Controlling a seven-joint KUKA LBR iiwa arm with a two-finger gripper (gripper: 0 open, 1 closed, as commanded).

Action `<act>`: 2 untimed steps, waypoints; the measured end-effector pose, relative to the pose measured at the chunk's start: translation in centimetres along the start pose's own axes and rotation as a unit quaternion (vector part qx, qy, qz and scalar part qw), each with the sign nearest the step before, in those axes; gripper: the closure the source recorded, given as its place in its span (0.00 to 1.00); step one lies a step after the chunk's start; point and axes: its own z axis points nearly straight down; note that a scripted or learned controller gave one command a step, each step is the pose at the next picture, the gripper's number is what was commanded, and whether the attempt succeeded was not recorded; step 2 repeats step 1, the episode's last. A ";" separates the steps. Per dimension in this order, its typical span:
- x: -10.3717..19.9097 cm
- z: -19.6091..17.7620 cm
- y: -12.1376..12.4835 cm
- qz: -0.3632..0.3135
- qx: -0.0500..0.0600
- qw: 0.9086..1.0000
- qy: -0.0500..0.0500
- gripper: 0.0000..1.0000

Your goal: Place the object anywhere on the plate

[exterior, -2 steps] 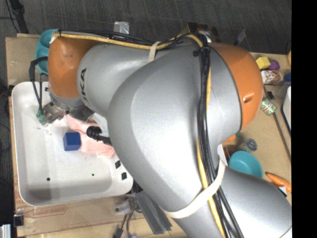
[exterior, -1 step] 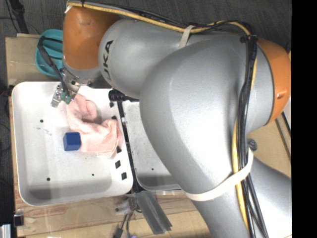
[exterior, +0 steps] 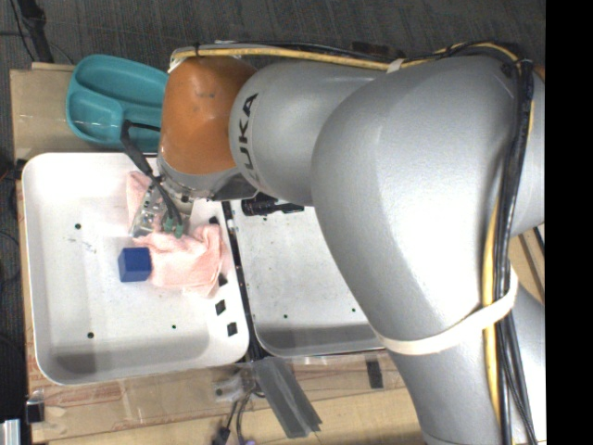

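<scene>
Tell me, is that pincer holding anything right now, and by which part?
It cannot be told. The pincer is down over the pink cloth in the left bin, but the arm hides its tips. The blue block lies apart, untouched.

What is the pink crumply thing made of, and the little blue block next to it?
The pink thing looks like soft cloth: it lies in folds and wrinkles, with a matte surface. The blue block looks like a hard cube, maybe plastic or painted wood; its edges are straight and its faces flat and even. The picture leaves open which.
</scene>
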 end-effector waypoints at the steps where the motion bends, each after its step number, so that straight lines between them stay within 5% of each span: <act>1: 2.3 -5.8 4.9 0.008 -0.001 1.000 -0.002 1.00; 2: 2.3 -5.8 4.9 0.008 -0.001 1.000 -0.002 1.00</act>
